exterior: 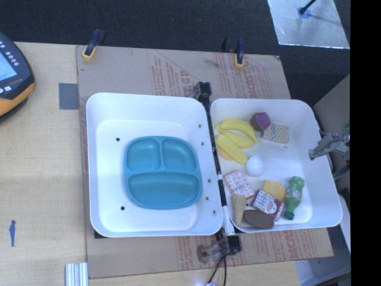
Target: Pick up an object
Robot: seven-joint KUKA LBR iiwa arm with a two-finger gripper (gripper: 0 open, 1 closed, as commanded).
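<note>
Two bins sat side by side. The gripper (324, 146) hovered at the right bin's (309, 115) edge, its jaws' state unclear; reaching came next.

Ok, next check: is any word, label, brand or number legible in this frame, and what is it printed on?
None can be read.
Cardboard sheet under the bins: rows of red print, too blurred to read.
Small snack packets in the right bin: printed wrappers, too small to read.
Yellow and black handheld unit at the left edge: its screen shows no readable text.
</note>
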